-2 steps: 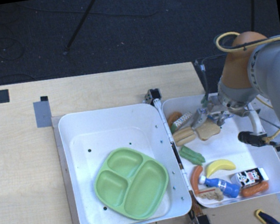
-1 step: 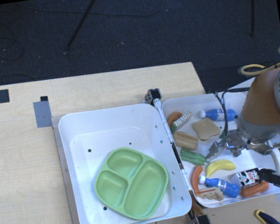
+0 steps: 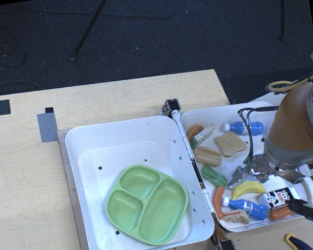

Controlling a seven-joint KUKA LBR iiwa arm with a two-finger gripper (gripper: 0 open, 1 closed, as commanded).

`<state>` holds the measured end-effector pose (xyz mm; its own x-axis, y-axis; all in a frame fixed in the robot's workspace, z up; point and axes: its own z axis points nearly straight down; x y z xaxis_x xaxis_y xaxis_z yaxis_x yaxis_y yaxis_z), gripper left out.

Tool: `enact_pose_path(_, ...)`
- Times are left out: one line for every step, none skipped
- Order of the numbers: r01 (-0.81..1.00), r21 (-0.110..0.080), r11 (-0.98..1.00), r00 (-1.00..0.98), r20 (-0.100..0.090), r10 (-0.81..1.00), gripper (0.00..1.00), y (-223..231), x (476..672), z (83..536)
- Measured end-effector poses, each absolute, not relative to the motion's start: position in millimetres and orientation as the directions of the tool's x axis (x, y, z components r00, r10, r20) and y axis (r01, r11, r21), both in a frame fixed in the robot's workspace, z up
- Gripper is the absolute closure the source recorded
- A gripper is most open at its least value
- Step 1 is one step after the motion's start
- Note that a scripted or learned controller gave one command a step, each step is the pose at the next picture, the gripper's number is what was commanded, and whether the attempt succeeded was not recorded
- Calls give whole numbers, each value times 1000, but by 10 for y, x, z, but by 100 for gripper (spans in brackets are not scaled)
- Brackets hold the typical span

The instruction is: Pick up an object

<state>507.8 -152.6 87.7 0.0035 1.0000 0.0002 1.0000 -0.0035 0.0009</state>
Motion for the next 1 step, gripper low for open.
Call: enact_pose_path(1000,1,0,0,1,1000,0,-1055,5506,877)
